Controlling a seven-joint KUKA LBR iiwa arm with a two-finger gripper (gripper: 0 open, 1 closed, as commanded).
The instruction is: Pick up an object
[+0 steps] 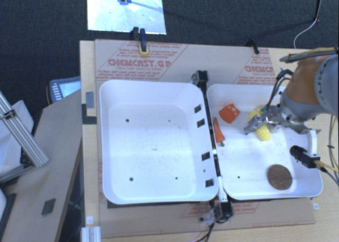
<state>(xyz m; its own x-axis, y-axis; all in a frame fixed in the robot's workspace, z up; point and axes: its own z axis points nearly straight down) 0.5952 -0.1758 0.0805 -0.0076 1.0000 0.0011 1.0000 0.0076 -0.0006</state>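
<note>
My metal two-finger gripper hung low in the right white bin, touching the yellow plastic block near its far edge; its grip I couldn't tell.

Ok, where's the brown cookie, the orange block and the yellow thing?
Brown cookie (279,177), camera view, middle of its round top.
Orange block (229,113), camera view, middle of its upper face.
Yellow thing (263,133), camera view, its lower end beside the gripper (251,127).
</note>
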